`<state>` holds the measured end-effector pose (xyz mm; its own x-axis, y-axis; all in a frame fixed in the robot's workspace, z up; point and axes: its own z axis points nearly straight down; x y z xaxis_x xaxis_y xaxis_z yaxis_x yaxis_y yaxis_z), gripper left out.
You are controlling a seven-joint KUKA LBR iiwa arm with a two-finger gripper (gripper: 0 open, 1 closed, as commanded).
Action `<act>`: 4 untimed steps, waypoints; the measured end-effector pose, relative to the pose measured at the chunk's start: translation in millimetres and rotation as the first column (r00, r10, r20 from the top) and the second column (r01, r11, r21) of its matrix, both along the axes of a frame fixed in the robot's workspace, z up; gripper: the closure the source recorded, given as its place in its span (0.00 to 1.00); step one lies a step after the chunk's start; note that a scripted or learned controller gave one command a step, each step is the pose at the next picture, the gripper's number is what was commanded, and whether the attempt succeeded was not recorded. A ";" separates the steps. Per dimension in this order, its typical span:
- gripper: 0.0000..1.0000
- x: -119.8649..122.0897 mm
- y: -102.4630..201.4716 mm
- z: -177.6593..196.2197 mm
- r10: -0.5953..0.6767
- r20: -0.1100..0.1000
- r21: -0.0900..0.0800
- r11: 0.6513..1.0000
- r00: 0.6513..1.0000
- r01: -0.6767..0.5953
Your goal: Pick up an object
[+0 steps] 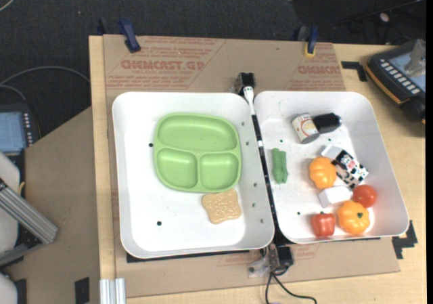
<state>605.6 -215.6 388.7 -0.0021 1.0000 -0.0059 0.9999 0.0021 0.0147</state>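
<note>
Plainly, nothing has been picked yet, and I cannot tell the state of the gripper from this view.

Candidates lie in both bins on the desk (101, 160). The left bin (128, 160) carries a green divided plate (197, 152) and, just below it and touching its lower rim, a tan cracker-like piece (222, 206).

The right bin (385, 160) holds the rest. A green pod-shaped piece (279, 165) lies alone near the bin's left wall, well apart from the others. A small white-labelled can (304, 127) lies beside a black block (326, 121). Lower right is a tight cluster: an orange pepper (322, 172), a black-and-white cow-patterned piece (349, 168), a white block (334, 196), a red tomato (364, 196), a red pepper (323, 224) and an orange pumpkin-like piece (353, 218), most of them touching.

These look like toy foods: probably light, stiff and smooth, so rounded ones may slip from a pinch. The green pod seems the easiest pick, taken across its narrow width at mid-length. The plate is broad and shallow, offering only its rim.
</note>
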 end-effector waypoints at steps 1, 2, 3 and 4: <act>1.00 -71.8 -2.8 -57.5 -0.005 -0.021 0.008 1.000 1.000 0.005; 1.00 -16.7 -8.5 45.3 0.001 0.000 -0.001 1.000 1.000 -0.001; 1.00 -107.6 -8.8 -30.1 -0.007 -0.024 0.010 1.000 1.000 0.007; 1.00 -52.0 -8.0 116.7 0.002 0.006 -0.003 1.000 1.000 -0.002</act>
